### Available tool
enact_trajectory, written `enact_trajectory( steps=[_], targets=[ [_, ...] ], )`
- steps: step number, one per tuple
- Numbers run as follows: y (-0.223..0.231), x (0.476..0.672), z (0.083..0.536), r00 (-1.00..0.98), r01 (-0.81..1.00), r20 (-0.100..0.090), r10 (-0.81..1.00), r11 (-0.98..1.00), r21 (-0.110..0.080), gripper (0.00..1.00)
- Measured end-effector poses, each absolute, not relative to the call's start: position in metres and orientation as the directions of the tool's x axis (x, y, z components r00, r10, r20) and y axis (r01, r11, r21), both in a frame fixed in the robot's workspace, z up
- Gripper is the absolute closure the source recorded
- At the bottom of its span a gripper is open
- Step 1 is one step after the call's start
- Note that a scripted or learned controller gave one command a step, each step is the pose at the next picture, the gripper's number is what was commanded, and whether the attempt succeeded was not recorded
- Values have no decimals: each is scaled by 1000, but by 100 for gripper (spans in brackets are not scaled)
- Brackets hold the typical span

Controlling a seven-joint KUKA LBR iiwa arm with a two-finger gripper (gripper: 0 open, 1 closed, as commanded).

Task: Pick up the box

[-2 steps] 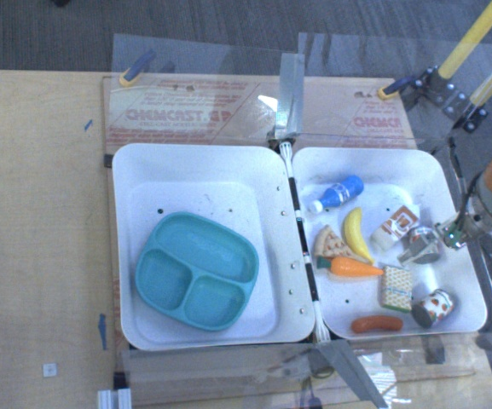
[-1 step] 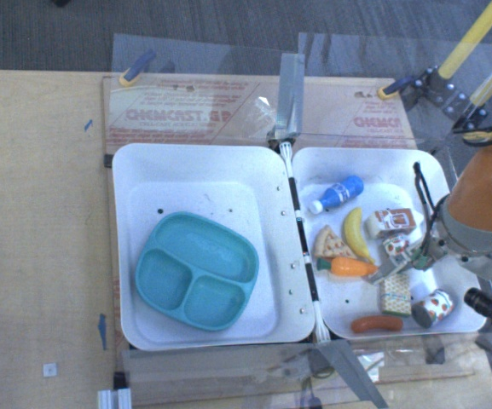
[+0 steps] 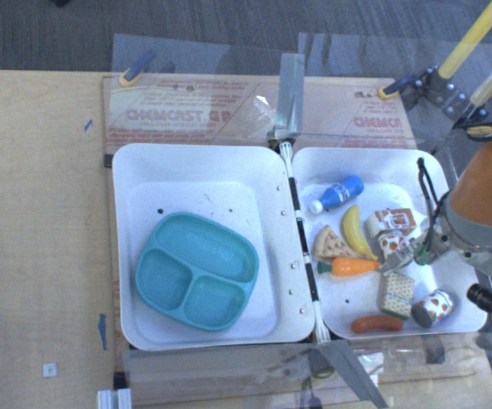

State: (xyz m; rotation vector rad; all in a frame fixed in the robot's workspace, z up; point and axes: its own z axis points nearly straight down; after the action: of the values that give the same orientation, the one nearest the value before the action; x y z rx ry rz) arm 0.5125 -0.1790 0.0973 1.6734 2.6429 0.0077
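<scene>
The small printed cardboard box [image 3: 394, 223], red, white and brown, lies in the right-hand white bin [image 3: 361, 162] toward its right side, just beside a yellow banana [image 3: 355, 232] and above an orange carrot [image 3: 353, 267] and a speckled square cracker-like block [image 3: 396, 294]. The two-finger gripper [image 3: 412, 254] hangs low at the box's lower right corner, touching or nearly so, and whether it is wide or closed I cannot tell. The box looks light and stiff with smooth, perhaps slippery faces, so it is likely best pinched across its two narrower flat sides, clear of the banana.
</scene>
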Motion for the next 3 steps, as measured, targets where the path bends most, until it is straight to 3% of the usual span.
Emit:
enact_trajectory(
  steps=[1, 3],
  targets=[
    [-136, 568, 200, -419, 908, -1, 908, 419, 0, 100],
    [-37, 637, 192, -380, 925, -2, 925, 380, 2, 100]
  ],
)
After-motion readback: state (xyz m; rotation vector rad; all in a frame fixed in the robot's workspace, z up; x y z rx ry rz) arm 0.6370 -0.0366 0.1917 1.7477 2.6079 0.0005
